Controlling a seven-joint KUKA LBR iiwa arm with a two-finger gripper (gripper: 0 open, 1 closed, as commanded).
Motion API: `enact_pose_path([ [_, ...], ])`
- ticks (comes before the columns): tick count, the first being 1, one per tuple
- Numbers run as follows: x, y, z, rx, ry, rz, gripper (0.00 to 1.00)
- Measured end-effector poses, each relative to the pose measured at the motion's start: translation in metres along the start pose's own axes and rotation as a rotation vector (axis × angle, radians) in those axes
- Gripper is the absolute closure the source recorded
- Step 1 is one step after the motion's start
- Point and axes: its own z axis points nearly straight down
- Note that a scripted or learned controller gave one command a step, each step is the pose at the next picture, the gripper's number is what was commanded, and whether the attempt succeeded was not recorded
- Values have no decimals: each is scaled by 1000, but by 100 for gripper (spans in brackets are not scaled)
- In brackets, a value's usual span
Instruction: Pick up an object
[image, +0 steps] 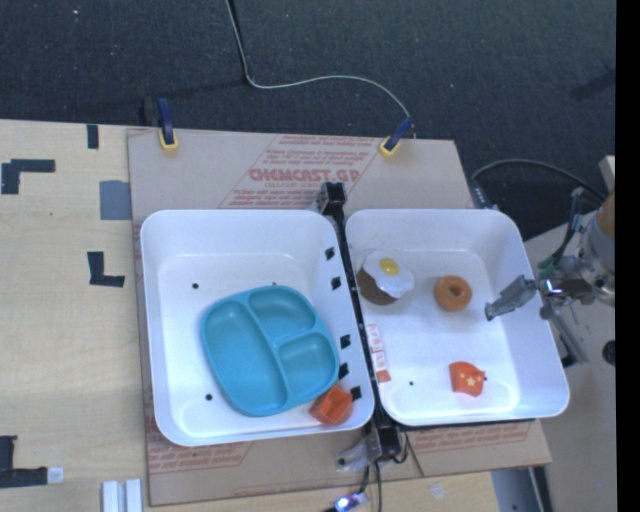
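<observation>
**Colours on the bench**

Two shallow white plastic bins sit on a tan cardboard sheet printed with red lettering. At lower left of centre lies a sky-blue three-compartment plastic plate, with a small orange-red toy piece at its lower right. In the right bin are a brown round toy topped with white and a yellow spot, a tan-orange ring doughnut, and an orange-red block bearing a yellow star. Yellow-tipped blue clamps grip the cardboard's top edge. The grey metal gripper stands at right.
</observation>
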Motion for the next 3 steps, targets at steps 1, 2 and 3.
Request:
enact_pose_path([
  [1, -2, -11, 55, 1, 1, 0, 0],
  [2, 3, -5, 103, 1, 1, -2, 0],
  [3, 3, -4, 90, -3, 0, -1, 100],
])
